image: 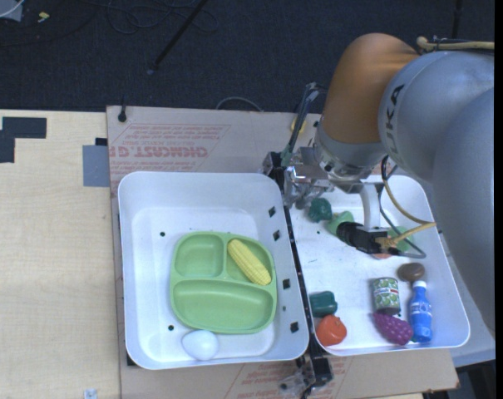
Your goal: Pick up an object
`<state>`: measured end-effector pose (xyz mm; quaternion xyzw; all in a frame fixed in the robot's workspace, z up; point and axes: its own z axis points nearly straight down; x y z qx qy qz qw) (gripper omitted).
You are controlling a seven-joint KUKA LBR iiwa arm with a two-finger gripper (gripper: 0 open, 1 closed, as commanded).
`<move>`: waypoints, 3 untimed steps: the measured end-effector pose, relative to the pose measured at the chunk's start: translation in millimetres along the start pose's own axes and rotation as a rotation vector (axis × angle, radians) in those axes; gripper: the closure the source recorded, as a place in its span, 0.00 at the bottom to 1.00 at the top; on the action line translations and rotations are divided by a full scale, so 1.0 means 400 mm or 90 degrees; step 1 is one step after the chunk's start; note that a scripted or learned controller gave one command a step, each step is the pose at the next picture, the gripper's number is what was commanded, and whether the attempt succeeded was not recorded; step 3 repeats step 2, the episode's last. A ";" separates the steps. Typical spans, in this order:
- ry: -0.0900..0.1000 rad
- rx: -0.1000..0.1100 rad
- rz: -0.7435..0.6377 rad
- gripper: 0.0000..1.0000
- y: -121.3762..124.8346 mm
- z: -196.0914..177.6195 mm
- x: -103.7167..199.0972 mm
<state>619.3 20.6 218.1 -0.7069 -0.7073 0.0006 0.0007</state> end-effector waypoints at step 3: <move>0.000 0.002 0.000 1.00 -0.010 0.004 -0.007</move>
